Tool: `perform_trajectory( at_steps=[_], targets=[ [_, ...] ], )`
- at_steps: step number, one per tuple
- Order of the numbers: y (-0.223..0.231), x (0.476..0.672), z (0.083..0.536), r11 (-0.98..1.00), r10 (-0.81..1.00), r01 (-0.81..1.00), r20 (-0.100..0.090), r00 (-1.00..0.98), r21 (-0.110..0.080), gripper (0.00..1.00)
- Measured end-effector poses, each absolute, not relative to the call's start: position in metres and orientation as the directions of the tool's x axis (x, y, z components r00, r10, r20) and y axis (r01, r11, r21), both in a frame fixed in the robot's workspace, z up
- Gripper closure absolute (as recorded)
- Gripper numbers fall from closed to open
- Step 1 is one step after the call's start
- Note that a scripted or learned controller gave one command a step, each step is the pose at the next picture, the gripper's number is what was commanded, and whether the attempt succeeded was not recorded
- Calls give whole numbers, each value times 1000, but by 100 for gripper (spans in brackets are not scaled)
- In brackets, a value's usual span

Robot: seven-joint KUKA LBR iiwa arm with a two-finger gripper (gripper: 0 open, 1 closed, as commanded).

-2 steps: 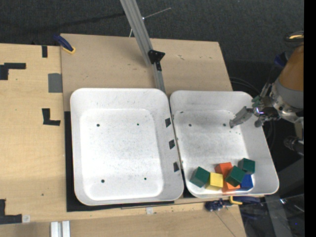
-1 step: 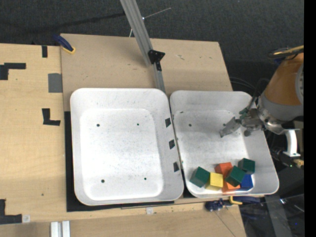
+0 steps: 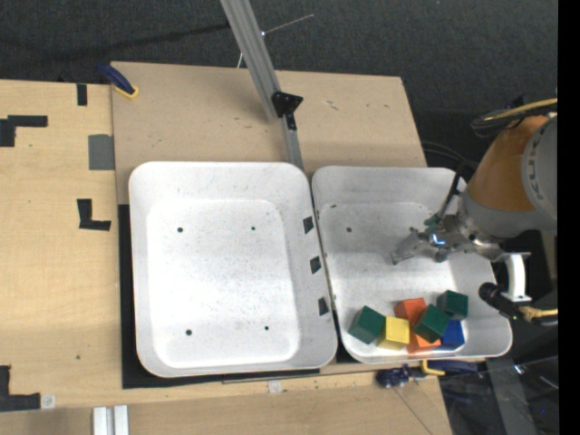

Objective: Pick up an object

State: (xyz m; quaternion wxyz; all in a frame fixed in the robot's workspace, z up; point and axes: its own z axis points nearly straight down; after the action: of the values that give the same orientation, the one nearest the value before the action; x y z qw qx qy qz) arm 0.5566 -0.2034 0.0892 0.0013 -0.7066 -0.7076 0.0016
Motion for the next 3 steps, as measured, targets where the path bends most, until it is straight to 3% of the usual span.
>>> perform_trajectory(
  at_steps=[1,3],
  targets=[
    [-203,557,101,2,1000,1000,1,-2,-3,100],
    [-208,560,227,2,1000,1000,-2,-2,7,100]
  ],
)
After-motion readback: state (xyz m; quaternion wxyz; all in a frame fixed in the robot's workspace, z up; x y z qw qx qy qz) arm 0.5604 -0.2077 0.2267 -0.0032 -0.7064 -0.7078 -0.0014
